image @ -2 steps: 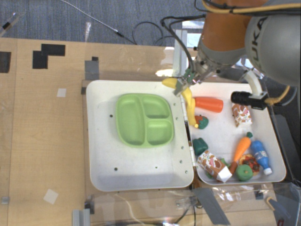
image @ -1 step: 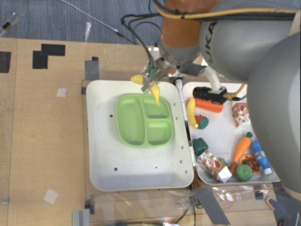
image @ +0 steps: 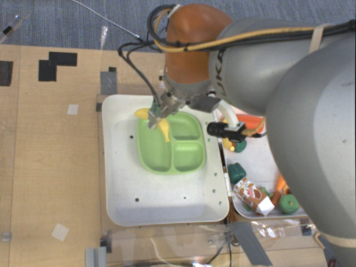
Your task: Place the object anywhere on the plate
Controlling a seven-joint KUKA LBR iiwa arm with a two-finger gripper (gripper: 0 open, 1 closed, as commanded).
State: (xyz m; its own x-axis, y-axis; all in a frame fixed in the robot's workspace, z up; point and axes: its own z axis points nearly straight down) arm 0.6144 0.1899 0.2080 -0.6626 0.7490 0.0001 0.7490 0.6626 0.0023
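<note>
Claw [image: 157,115] clamped on smooth curved yellow banana [image: 157,122] — over glossy green sectioned plate's [image: 167,160] rim.

Wooden bench [image: 50,166] bearing two white bins [image: 167,204]

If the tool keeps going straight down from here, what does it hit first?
Probably the banana at the tool tip, then the green plate under it; height is hard to judge from above.
</note>
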